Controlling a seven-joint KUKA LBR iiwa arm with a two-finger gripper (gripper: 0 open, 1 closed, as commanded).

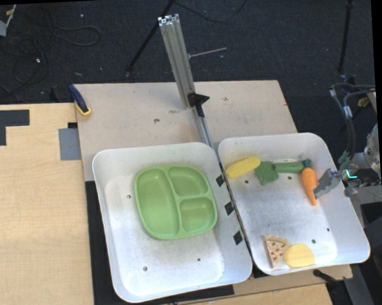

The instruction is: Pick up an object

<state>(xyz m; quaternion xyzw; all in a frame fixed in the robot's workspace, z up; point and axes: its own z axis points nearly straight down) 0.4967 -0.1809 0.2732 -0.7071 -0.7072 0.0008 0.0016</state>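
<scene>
Objects for picking are all lying in the right bin (351, 235), and we are judging that none of them has been lifted yet. Along the bin's far edge we are seeing a yellow corn cob (243, 167), just beside it a green toy piece (281, 170), and next to that an orange carrot (309, 184) near the far right corner. At the bin's near edge a pizza slice (274, 250) is resting against a yellow lemon-like piece (299, 256). The left bin (120, 262) is carrying a green divided plate (176, 202) near its middle. We are finding the gripper (326, 181) low over the right bin's right edge, just beside the carrot, perhaps touching it; whether it is wide or narrow we cannot tell, and nothing is showing clearly inside its grasp. So we are reckoning the task at its approach stage: closing on an object, most likely the carrot, and raising it clear of the bin are both still ahead.
</scene>
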